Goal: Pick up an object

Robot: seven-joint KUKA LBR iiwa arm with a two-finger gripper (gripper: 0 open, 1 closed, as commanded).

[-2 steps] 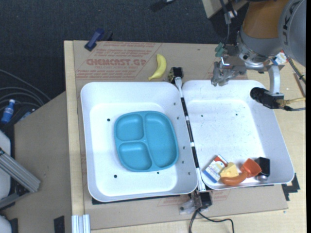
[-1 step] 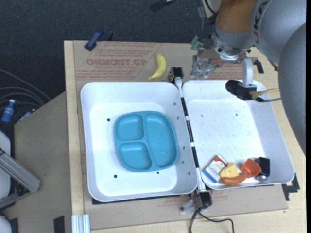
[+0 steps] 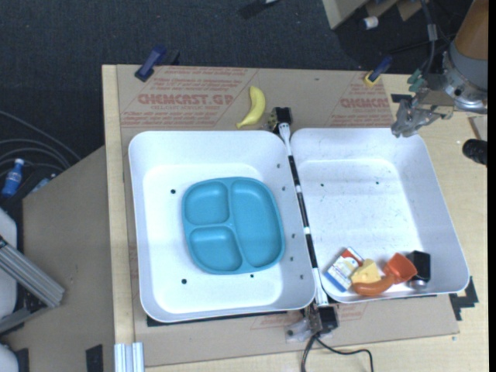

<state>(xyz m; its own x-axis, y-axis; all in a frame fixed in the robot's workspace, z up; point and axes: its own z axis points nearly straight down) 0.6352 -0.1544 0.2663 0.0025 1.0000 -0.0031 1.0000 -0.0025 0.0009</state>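
Hovering over the far right corner of the right bin, the tool hangs above the rim with nothing seen between its tips; whether it is released or clenched cannot be told at this size. Candidate objects sit in a clump at the near right corner of that bin: a small printed packet, a yellow piece, an orange curved piece, an orange-red block and a black block, all touching or just beside each other. They look like light, stiff plastic toys, likely slippery. The black block at the clump's right edge looks easiest to pinch across its flat sides. The left bin holds a blue divided plate. A toy banana lies on the desk beyond the bins.
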